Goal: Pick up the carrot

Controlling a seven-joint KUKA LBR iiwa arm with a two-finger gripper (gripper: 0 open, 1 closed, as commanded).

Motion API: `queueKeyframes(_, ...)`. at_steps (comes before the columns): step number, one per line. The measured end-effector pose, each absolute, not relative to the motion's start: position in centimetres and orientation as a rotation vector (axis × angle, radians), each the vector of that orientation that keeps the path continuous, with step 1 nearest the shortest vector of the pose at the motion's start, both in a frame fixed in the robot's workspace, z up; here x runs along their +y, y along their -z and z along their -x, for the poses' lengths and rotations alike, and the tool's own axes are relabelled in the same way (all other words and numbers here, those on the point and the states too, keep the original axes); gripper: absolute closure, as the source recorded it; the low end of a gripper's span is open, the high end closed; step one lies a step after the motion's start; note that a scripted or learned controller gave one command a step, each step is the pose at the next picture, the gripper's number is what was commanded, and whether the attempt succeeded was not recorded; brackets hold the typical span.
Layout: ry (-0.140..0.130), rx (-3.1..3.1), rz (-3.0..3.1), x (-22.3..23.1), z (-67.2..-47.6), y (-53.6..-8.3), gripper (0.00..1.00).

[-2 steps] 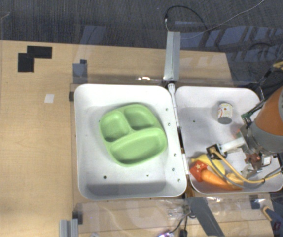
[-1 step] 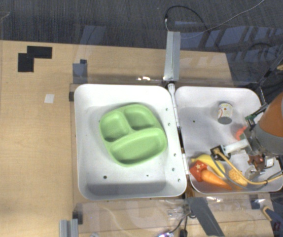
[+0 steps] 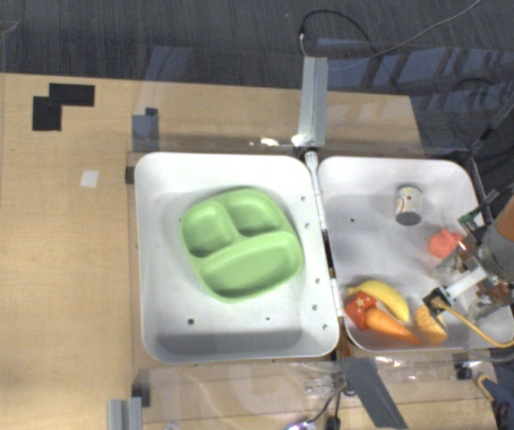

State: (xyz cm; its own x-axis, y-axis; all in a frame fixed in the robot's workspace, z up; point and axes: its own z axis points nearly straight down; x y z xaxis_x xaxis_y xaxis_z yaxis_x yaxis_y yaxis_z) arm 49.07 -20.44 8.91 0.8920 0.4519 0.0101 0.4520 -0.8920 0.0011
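Carrot lies flat by the right bin's near wall, touching banana; probably light, stiff and smooth (taper may slip), so take it across the thick middle; gripper hovers nearby, open or closed unclear.

Soft, even overhead light; a faint grey shadow pools in the left shallow white plastic bin. Its far rim glints, and the right edge seems slightly blurred.

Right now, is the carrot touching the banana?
Touching. The camera view shows the carrot lying right against the lower edge of the banana, with none of the white bin showing between them.
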Motion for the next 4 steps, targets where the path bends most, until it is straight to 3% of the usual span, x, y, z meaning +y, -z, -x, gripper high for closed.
queueKeyframes(1, 0.019, -1.521, 2.765, -18.1, -49.2, -9.0, 0.00)
queueKeyframes(2, 0.021, -2.293, 2.175, -9.0, -49.4, -9.1, 0.00)
queueKeyframes(3, 0.004, -2.446, 1.980, -18.3, -48.9, -15.0, 0.00)
queueKeyframes(4, 0.003, -2.822, 1.397, -20.5, -49.9, -17.0, 0.00)
